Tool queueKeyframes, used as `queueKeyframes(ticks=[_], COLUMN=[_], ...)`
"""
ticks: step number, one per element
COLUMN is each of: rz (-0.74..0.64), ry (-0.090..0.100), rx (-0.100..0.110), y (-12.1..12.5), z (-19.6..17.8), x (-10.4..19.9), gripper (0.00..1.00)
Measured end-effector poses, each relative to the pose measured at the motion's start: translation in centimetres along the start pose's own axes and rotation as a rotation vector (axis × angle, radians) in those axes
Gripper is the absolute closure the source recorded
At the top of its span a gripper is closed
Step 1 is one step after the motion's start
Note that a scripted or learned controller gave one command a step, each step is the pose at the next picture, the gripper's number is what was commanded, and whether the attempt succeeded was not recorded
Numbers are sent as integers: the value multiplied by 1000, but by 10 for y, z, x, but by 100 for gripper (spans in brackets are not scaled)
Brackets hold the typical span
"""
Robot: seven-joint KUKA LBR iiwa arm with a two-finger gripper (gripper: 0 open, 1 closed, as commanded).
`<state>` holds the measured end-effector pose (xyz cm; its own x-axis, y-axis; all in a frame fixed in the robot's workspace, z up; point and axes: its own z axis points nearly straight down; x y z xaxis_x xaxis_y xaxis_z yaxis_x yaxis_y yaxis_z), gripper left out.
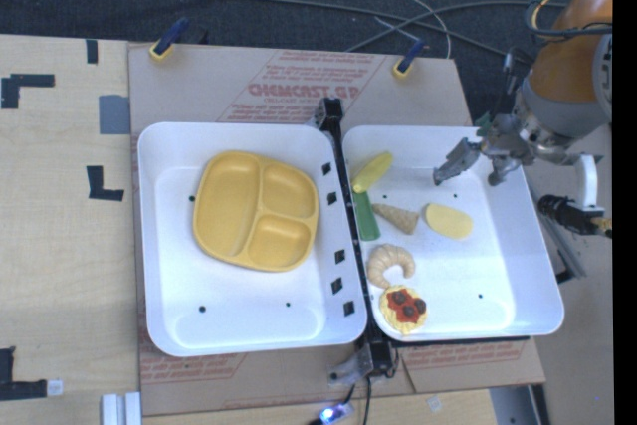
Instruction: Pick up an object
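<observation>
So, near edge first: two white bins side by side on a brown cardboard sheet (299, 80), left bin (164, 314) and right bin (528, 304), black divider strip with clips between them.

Right bin, nearest item: small round pizza toy (403, 309), yellow base, red top, dark spots, close to the front wall. Just behind it, touching or nearly so, a tan croissant (389, 262). Farther back a beige cone (397, 216) lying on its side, with a yellow oval piece (449, 220) just to its right, slightly apart. A green stick-shaped piece (366, 216) lies along the divider wall, left of the cone. Behind that, a yellow-green corn cob (371, 171), tilted, one end near the divider.

Left bin: yellow sectioned plate (256, 210), three compartments, lying flat.

Gripper (476, 169) hovers over the back right part of the right bin, fingers spread apart, nothing between them. Yellow oval piece sits nearest, just in front of it and a bit left; corn cob well to its left. Grey arm with orange band (582, 15) comes in from the right.

Writing: red print on the cardboard behind the bins reads roughly "CHEMCAST GP", smaller lines too blurred to read. Two yellow-and-blue clamps (169, 39) at the cardboard's far edge; black cables on the dark floor beyond.
</observation>
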<state>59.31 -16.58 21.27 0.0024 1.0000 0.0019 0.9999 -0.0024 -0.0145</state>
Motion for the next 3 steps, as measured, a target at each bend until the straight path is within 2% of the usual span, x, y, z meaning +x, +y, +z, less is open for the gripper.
queueKeyframes(ticks=[1,3], rz=[-4,-3], ry=[-2,-3], rx=[-13,-9], y=[3,14], z=[-8,116], x=[0,-3], gripper=[0,0])
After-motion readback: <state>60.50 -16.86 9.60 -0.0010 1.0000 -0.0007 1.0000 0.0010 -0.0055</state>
